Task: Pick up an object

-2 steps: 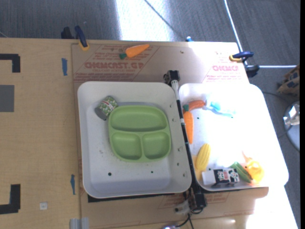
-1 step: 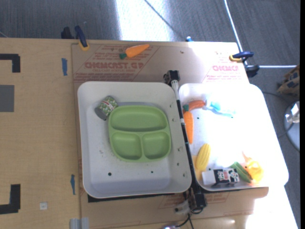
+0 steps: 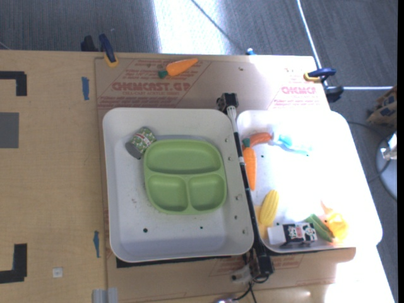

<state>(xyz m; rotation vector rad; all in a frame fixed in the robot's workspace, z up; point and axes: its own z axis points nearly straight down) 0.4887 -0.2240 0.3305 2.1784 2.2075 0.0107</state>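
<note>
Item: toy corn (image 3: 268, 207), lying in white bin (image 3: 315, 182). You are facing light, stiff, slick plastic; pinching mid-length suits. Pincer's state: cannot tell.

Lab bench (image 3: 50, 169): clamped cardboard (image 3: 208, 84), two white bins (image 3: 120, 169).

Blown-out glare on right bin (image 3: 353, 169)

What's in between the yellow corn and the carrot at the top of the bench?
In the camera view, another orange carrot lies between the yellow corn and the carrot on the bench, along the right bin's left edge.
</note>
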